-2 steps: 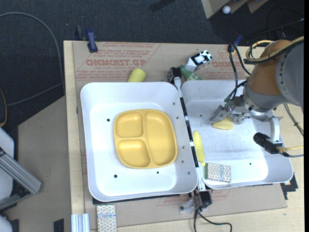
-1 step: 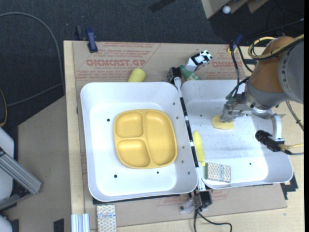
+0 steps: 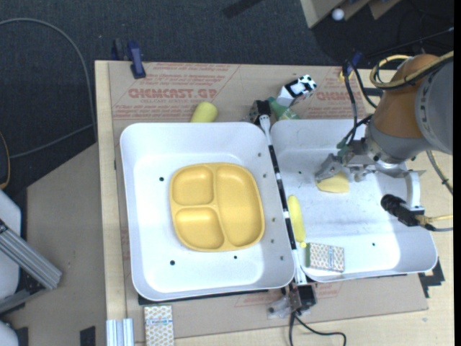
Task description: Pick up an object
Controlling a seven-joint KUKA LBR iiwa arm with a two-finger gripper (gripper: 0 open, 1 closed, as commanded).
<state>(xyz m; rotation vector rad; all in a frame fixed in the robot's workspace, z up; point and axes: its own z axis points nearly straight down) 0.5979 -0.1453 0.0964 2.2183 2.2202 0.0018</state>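
gripper (image 3: 338, 170): low in the right bin, fingers spread apart, nothing clamped between them
pale yellow object (image 3: 333, 185): on the right bin floor, right under the fingertips, contact can't be told
arm (image 3: 410, 114): reaches in from the right, orange band above the wrist
right bin (image 3: 403, 254): white, shallow
yellow banana-shaped piece (image 3: 295, 218): at the right bin's left edge, against the divider
small patterned packet (image 3: 325, 257): near the right bin's front left corner
left bin (image 3: 144, 193): white
yellow divided plate (image 3: 216, 206): centre of left bin, three compartments
yellow cylinder (image 3: 204, 112): on the bench behind the left bin
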